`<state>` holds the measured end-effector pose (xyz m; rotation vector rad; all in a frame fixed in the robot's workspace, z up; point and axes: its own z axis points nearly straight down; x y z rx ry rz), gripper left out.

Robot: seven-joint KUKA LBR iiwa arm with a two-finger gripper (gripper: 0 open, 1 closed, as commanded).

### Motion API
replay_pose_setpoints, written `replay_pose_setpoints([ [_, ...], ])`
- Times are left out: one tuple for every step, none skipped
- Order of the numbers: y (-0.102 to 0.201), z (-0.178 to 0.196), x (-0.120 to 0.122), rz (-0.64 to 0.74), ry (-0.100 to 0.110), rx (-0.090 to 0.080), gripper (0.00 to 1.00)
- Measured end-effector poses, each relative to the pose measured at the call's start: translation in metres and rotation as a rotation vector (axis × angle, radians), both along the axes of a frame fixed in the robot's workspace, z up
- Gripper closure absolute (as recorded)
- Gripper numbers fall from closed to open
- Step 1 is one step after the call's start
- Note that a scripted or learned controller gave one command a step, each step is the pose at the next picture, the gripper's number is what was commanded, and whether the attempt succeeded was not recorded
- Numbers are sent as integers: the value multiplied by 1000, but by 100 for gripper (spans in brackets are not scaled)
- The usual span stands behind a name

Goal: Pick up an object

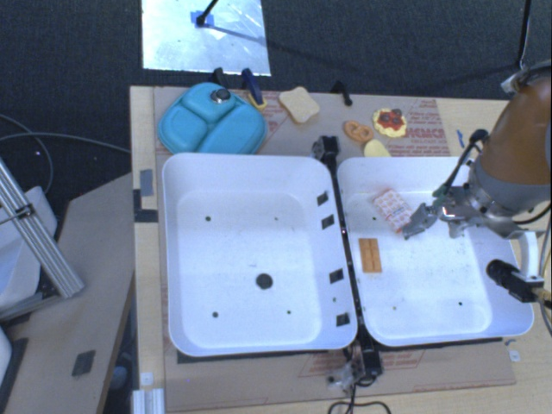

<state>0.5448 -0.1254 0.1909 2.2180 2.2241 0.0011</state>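
Note:
The right bin (483,313) holds a pink-and-white speckled packet (390,207) near its back left and a flat orange wafer (370,254) lying closer to the divider. My gripper (419,223) hangs over the right bin, just right of the packet and above and to the right of the wafer. Nothing shows in its grasp. A small dark round piece (264,281) lies in the middle of the left bin (190,231).
Behind the bins on the bench lie a blue sectioned dish (211,121), a toast slice (299,104), a pretzel (357,130), a small pizza toy (390,121) and a yellow piece (376,148). Black clips line the divider (336,231) between the bins.

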Motion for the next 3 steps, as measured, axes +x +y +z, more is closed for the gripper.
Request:
replay_pose_setpoints([
  [-72, -97, -48, -10, 6, -1, 0],
  [-80, -102, -53, 1, -14, 0, 0],
  [-82, -90, -52, 0, -19, -6, 100],
])
